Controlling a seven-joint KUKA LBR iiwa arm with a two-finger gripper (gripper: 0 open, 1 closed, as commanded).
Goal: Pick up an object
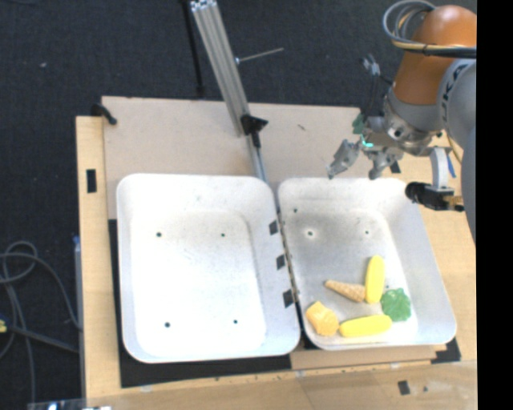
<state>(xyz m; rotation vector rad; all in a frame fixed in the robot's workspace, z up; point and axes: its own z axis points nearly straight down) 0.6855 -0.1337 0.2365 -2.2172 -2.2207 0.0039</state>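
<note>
The arm's upper part is cut off at the 2 o'clock corner, but its gripper (361,166) clearly hangs with fingers spread and nothing between them, over the right bin's (417,240) far rim. The toys cluster at that bin's 5 o'clock: two yellow corn cobs (374,278), a tan cone (345,290), a yellow chunk (322,319) and a green piece (395,304). Both bins sit on a cardboard-covered bench (176,136) over dark carpet (48,56).

My arm (458,80) is grey along its outer shell, with a rounded orange band (429,54) sitting just above my wrist. Pale cables (398,18) loop beside that band. Below the band my wrist narrows into a grey metal collar, and my gripper (362,165) is dull silver with a small green light and two slim fingers (340,159).
</note>
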